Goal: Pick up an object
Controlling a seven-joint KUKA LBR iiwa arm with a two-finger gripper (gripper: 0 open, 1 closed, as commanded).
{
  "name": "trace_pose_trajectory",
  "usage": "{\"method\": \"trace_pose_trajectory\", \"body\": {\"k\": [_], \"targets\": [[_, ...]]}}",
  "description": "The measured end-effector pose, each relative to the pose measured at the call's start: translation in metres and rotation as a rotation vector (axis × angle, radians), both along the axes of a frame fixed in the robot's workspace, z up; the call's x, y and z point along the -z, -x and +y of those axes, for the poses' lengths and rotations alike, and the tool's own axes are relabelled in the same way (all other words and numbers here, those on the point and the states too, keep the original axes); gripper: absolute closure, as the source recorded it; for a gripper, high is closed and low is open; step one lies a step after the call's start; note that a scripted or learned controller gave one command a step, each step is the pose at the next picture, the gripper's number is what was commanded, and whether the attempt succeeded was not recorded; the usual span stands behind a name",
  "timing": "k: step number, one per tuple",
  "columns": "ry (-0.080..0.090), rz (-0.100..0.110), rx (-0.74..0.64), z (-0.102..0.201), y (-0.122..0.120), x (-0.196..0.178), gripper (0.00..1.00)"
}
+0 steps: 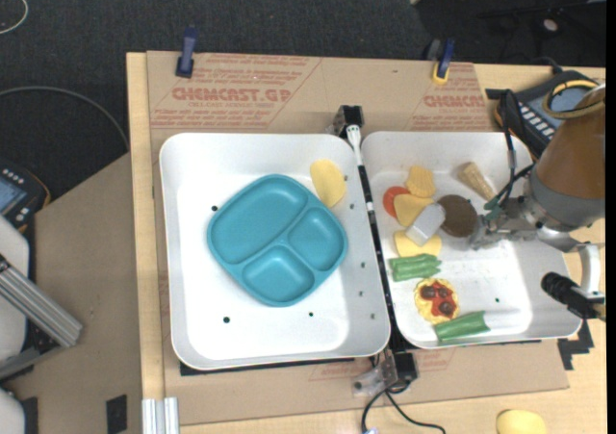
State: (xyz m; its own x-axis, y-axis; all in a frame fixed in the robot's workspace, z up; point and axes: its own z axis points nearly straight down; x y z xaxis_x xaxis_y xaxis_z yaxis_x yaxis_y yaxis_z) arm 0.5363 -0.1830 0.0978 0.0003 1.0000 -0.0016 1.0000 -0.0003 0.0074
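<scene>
The right bin (510, 278) holds several toy foods. Among them are a brown round piece (459, 216), a grey-white block (425, 222), a red piece (396, 200), yellow pieces (421, 180) and a tan roll (474, 179). Nearer the front lie a green bean (414, 267), a yellow piece with red dots (438, 297) and a green pod (462, 326). My gripper (487, 226) reaches in from the right, low over the bin, just to the right of the brown round piece. I see nothing held in it.
The left bin (192, 182) holds a blue divided plate (279, 240) and a yellow piece (327, 182) by its right wall. The bins' shared wall (371, 230) runs down the middle. Cables and a device (539, 114) sit beyond the right bin.
</scene>
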Motion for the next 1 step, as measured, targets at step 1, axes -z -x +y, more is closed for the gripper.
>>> {"method": "trace_pose_trajectory", "body": {"k": [1], "targets": [[0.007, -0.013, -0.003, -0.0203, -0.0473, -0.2166, 1.00]]}}
